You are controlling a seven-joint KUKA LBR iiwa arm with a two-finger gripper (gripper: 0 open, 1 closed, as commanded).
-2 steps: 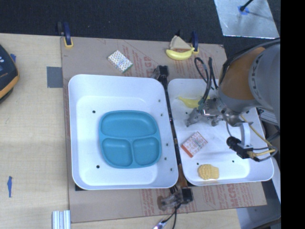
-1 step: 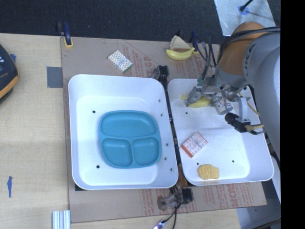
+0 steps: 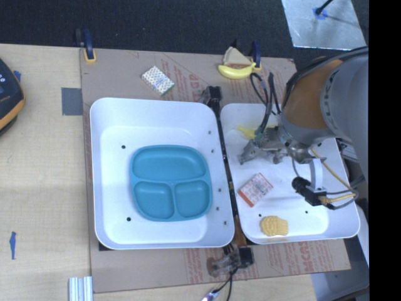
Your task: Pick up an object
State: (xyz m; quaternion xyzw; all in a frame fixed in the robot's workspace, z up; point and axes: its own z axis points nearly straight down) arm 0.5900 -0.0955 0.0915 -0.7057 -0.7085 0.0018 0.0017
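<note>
Over the right bin (image 3: 338, 231) the gripper (image 3: 254, 152) is lowered, whether wide or narrow cannot be told; a packet (image 3: 255, 189) and a cookie (image 3: 274, 226) are seen below it; a blue tray (image 3: 170, 182) is placed in the left bin (image 3: 106, 168)

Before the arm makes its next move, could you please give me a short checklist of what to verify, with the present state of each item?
1. Hand is inside the right bin: ok.
2. Something is held in the hand: cannot tell; nothing shows clearly between its tips.
3. Small packet lies free on the bin floor, apart from the hand: ok.
4. Yellow cookie-like piece lies free near the front wall: ok.
5. Yellow item by the hand is partly hidden, so its identity: cannot tell.
6. Blue divided tray sits flat in the left bin: ok.
</note>
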